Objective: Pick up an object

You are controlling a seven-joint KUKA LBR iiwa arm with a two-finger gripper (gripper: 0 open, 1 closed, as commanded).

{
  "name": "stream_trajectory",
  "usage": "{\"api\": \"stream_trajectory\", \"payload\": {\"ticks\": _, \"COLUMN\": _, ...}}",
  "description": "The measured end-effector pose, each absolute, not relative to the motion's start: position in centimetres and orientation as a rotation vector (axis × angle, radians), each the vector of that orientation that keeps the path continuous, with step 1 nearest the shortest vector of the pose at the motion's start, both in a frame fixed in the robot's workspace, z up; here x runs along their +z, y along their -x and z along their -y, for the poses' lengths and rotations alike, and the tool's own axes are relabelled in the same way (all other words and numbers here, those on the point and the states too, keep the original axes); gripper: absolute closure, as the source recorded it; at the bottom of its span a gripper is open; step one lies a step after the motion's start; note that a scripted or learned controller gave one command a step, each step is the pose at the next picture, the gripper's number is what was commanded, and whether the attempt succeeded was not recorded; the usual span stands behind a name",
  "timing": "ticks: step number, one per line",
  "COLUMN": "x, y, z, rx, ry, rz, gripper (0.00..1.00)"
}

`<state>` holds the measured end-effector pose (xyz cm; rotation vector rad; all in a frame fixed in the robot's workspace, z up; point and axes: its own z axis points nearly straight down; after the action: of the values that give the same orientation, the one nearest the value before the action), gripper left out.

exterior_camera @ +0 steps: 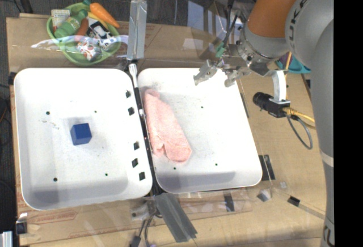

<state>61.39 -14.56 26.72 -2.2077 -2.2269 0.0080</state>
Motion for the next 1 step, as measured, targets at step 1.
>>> {"api": "stream_trajectory", "payload": {"ticks": 1, "x": 19.94, "y": -61.43, "z": 11.27, "rx": 0.007, "ry": 1.945, "rz": 2.459, "gripper": 0.00}}
